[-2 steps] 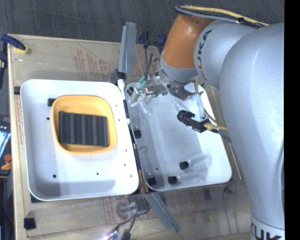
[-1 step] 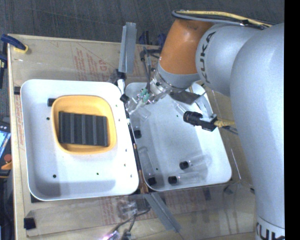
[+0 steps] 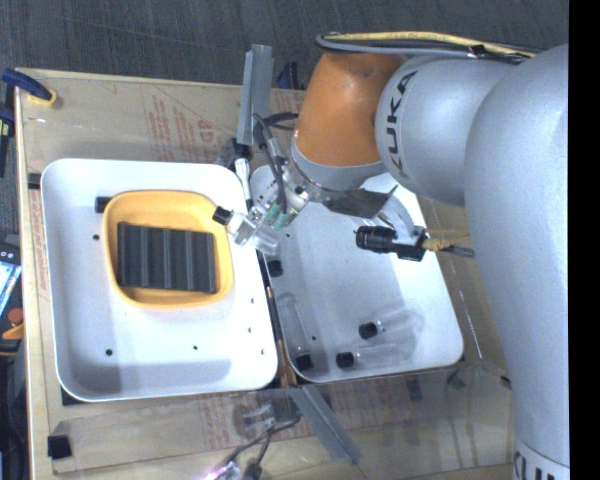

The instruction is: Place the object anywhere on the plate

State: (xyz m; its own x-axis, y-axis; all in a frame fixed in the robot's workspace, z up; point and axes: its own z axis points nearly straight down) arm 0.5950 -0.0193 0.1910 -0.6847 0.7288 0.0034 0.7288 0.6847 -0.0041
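Note:
A yellow plate (image 3: 127,211) with a dark ridged centre lies in the left white bin (image 3: 150,363). My gripper (image 3: 255,223) hangs over the wall between the two bins, just off the plate's right rim. A small clear bottle with a black cap (image 3: 230,220) sticks out from between its fingers toward the plate, cap end leftmost. The gripper is shut on this bottle. The grey arm and its orange band (image 3: 345,108) cover the back of the right bin.
In the right bin (image 3: 440,343) a clear bottle with a black cap (image 3: 388,326) lies near the front, and two more black-capped clear items (image 3: 325,360) sit by the front left corner. A black cylindrical part (image 3: 388,239) juts from the wrist.

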